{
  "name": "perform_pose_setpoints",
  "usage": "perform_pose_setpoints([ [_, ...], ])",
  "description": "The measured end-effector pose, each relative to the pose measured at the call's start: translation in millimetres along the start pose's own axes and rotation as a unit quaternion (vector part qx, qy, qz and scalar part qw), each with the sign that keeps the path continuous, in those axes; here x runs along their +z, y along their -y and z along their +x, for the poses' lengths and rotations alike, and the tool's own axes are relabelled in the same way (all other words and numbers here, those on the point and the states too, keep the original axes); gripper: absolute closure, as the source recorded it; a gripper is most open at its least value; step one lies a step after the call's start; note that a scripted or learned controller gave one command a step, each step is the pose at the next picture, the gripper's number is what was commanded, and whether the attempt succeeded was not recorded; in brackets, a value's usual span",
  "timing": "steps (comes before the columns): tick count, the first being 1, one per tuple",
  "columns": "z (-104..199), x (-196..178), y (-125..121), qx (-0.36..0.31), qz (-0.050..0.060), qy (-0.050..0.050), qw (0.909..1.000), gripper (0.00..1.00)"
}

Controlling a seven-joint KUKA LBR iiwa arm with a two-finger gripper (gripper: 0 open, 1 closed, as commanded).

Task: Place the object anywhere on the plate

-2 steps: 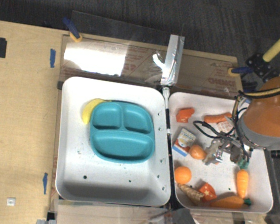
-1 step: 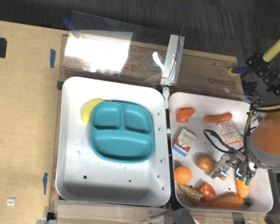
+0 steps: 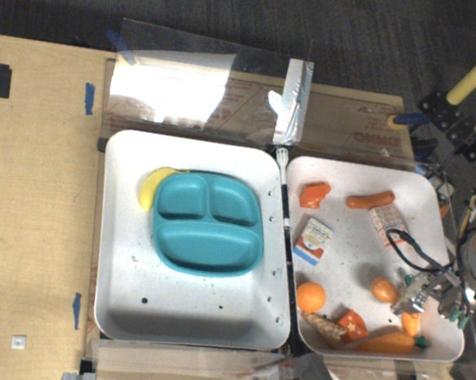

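So the gripper point(image 3: 422, 296) sits low at the right edge of the frame, over the right bin point(image 3: 357, 176), probably fishing for something to carry over. Can't tell its state, too much cable clutter. The teal plate point(image 3: 208, 222) waits in the left bin point(image 3: 122, 213), three compartments, a yellow thing point(image 3: 152, 184) peeking from under its upper left. Right bin count: one carton point(image 3: 313, 241), one sausage point(image 3: 370, 200), roughly five orange-red food bits.
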State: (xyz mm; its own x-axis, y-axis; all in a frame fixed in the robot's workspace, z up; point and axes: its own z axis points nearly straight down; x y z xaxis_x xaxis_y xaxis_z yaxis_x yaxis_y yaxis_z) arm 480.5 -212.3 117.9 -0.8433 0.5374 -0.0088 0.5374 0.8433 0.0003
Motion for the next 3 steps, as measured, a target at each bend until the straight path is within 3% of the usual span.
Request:
perform_pose_setpoints([
  [1,-7.0,-64.3,8.0,-0.146,-0.001,0.001,0.9893,1.00],
  [3,-11.2,-86.4,5.8,-0.144,-0.003,0.009,0.9895,1.00],
])
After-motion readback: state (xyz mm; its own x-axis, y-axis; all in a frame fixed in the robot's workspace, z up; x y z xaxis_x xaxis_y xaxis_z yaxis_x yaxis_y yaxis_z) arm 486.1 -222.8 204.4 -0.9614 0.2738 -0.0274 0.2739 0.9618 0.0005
